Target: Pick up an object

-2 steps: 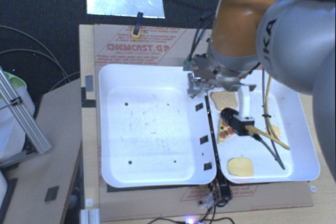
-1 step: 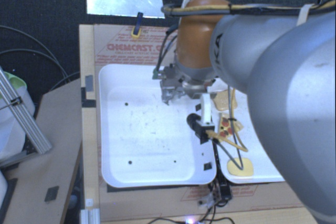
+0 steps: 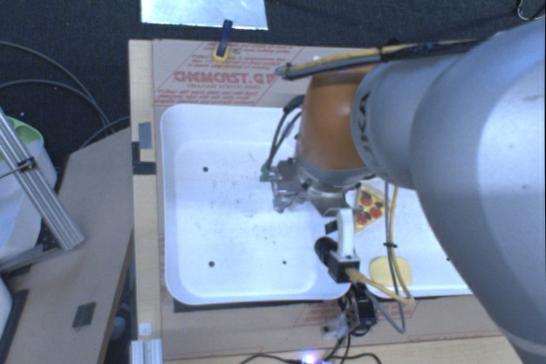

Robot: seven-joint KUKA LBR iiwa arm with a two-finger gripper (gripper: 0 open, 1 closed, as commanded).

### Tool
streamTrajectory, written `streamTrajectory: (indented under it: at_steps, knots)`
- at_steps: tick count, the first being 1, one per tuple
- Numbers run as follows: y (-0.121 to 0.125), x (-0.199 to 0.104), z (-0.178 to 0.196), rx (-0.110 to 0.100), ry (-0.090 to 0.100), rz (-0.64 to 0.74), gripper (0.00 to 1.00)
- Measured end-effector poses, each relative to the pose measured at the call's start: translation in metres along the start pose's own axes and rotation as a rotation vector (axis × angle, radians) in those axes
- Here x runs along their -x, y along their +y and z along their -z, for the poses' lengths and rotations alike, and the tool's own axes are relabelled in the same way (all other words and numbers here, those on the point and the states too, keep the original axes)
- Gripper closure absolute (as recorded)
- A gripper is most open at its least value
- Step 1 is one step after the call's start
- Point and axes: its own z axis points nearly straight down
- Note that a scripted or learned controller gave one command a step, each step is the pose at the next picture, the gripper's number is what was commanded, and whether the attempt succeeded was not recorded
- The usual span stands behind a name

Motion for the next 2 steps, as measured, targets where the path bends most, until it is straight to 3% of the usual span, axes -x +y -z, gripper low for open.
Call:
streamTrajectory:
  at_steps: [1, 2]
  knots:
    - [-0.043, -0.008, -0.043, 0.002, 0.002, 0.0, 1.0]
    - [-0.041, -0.034, -0.071, 0.007, 0.002, 0.004, 1.0]
